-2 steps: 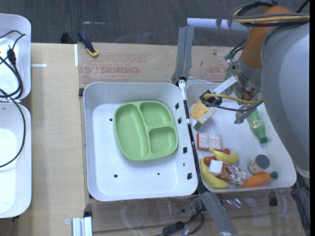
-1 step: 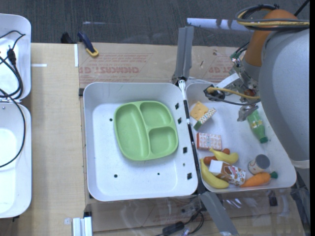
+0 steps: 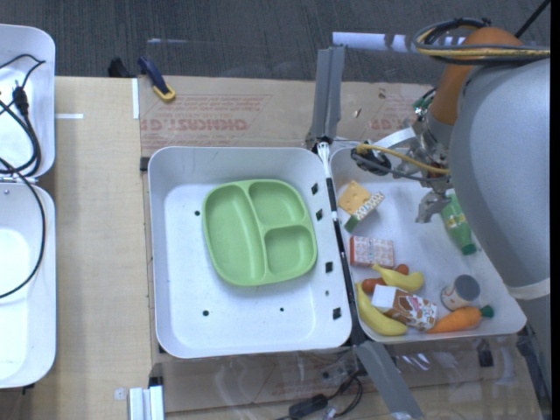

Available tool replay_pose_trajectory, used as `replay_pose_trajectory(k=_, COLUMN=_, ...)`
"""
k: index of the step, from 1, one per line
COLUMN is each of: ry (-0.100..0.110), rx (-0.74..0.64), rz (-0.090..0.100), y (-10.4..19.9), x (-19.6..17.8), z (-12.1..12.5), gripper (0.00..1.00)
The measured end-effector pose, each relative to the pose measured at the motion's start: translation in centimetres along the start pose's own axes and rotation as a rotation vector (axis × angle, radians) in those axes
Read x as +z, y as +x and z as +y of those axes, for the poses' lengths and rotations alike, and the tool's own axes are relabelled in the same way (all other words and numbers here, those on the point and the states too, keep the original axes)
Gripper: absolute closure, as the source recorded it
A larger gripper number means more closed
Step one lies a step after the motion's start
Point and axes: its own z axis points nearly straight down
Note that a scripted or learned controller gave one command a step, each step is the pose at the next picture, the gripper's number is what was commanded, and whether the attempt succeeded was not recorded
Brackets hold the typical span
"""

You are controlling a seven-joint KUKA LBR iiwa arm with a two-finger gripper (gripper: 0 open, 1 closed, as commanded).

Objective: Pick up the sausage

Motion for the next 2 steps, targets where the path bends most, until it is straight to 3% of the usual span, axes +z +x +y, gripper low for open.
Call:
replay_pose_trajectory(k=1, ry=0.000, rx=-0.015, rz=-0.001, y=0.2, x=3.1, z=-0.5, gripper=0.00)
replay_pose_trajectory(k=2, ry=0.000, rx=0.002, rz=0.003, y=0.2, x=1.4, z=-0.2, gripper=0.00)
